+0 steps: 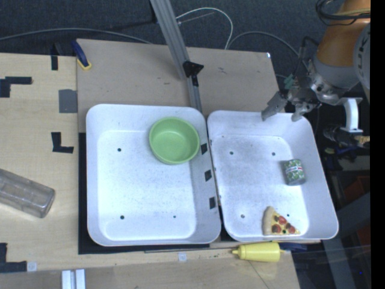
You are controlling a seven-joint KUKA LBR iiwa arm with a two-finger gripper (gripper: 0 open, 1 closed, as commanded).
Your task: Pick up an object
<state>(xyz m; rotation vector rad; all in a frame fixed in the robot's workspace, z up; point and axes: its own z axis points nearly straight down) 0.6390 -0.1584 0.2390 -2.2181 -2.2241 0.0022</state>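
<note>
Fingers [281,111] spread apart, nothing between them; they hang above the far rim of the right bin [313,155], pointing down and toward the left. Step in hand looks like the approach, grasp not yet made. Nearest candidates: small green can [294,172] on the right bin's floor, pizza slice toy [277,221] near its front edge (green bowl [174,140] sits in the left bin [102,179], farther off). Next move calls for travelling forward over the can, then descending. Wrist angled downward, orange-banded arm [340,47] entering from the right, above the desk [132,71]
</note>
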